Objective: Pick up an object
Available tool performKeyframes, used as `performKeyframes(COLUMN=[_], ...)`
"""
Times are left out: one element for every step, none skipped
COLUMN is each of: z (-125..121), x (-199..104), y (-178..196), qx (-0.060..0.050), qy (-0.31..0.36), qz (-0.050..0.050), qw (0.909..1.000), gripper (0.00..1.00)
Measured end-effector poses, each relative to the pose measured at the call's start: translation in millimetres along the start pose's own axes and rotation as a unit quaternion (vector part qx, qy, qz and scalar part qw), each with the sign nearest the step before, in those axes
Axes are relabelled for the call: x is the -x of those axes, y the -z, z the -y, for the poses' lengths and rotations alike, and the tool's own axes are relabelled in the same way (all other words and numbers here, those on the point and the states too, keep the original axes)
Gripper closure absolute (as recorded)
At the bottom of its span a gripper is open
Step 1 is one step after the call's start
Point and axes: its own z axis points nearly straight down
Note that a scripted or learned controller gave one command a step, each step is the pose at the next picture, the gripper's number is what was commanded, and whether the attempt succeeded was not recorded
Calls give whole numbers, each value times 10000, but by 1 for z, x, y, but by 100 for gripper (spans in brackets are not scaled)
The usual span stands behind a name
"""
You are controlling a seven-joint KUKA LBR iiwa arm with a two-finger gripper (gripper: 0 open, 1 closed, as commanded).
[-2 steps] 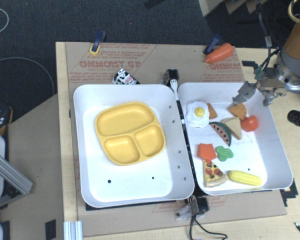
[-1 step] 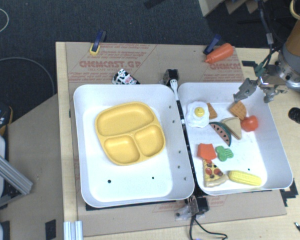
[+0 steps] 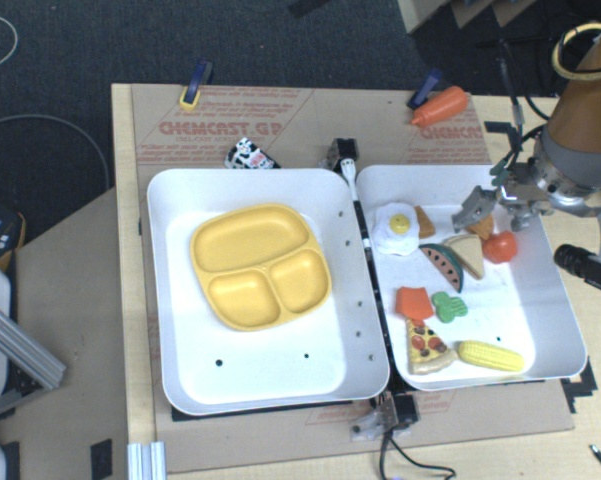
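Observation:
The right bin (image 3: 550,308) holds toy food: a fried egg (image 3: 397,226), a watermelon slice (image 3: 443,265), a toast wedge (image 3: 468,255), a red tomato (image 3: 500,247), an orange-red piece (image 3: 414,302), broccoli (image 3: 448,306), a pizza slice (image 3: 427,348) and a corn cob (image 3: 491,356). My gripper (image 3: 495,213) hangs over the bin's upper right part, just above the tomato and a small orange item (image 3: 483,227). Its fingers look spread apart, and I see nothing held between them.
The left bin (image 3: 180,358) contains a yellow divided plate (image 3: 261,266). Behind the bins on the bench lie a toy carrot (image 3: 440,106), a small black-and-white cow (image 3: 248,155) and a blue-yellow clip (image 3: 192,88). A black clamp (image 3: 343,154) sits between the bins.

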Motion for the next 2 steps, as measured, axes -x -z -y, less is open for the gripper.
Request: performKeyframes(z=[11, 10], x=[0, 0], y=[-57, -108], qx=[-5, 34], qy=[2, 5], qz=[-2, 21], qw=[10000, 10000], gripper=[0, 0])
